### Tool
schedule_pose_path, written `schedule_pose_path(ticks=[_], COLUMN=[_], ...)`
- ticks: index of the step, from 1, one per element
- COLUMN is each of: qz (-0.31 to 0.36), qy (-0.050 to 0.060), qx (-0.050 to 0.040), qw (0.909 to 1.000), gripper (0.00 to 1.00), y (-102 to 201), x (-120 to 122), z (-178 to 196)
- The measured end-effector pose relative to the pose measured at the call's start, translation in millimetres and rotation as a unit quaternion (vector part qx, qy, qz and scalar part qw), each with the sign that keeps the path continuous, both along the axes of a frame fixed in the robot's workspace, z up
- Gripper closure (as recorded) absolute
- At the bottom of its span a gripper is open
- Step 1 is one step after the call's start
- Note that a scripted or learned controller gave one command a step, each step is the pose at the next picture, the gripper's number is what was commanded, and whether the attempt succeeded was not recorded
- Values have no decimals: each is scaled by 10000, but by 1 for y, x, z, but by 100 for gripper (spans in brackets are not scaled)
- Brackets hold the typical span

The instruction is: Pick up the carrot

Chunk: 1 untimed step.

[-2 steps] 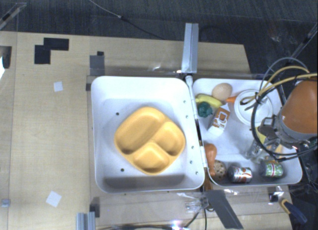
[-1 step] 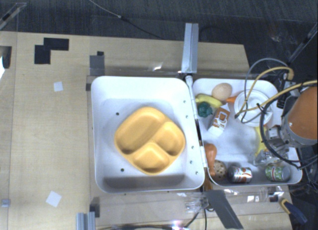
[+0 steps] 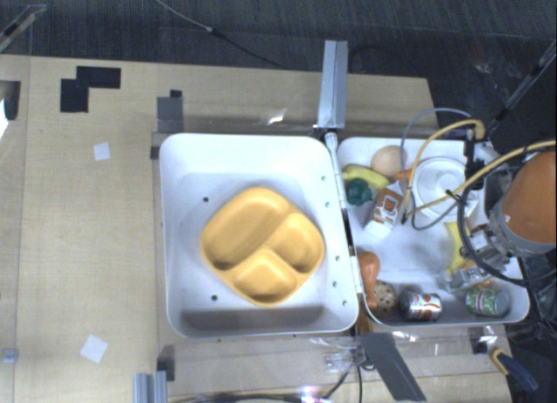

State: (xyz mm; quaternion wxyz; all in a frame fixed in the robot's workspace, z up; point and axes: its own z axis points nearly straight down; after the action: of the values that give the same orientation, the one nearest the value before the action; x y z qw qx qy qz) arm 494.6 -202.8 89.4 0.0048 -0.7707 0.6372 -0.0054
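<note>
The carrot (image 3: 369,265), a short orange piece, lies against the left wall of the right bin (image 3: 396,253), near its front. My arm, with its orange band (image 3: 533,203), reaches in from the right over the right side of that bin. The gripper (image 3: 470,271) hangs low near the front right corner, well to the right of the carrot and apart from it. Cables and the wrist cover much of it.
Around the carrot lie a dark speckled fruit (image 3: 383,295), a can (image 3: 422,306), a green can (image 3: 486,300), a small carton (image 3: 387,208), a green item (image 3: 357,190), a banana (image 3: 365,175), an egg-like ball (image 3: 387,160) and a white bowl (image 3: 438,182). The left bin (image 3: 187,218) holds a yellow divided plate (image 3: 263,243).
</note>
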Motion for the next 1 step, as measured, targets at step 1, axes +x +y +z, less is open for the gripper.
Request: schedule_pose_path(ticks=[1], qz=[1722], qy=[29], qx=[-18], qw=[9850], gripper=[100], y=[9], x=[-5], z=[1])
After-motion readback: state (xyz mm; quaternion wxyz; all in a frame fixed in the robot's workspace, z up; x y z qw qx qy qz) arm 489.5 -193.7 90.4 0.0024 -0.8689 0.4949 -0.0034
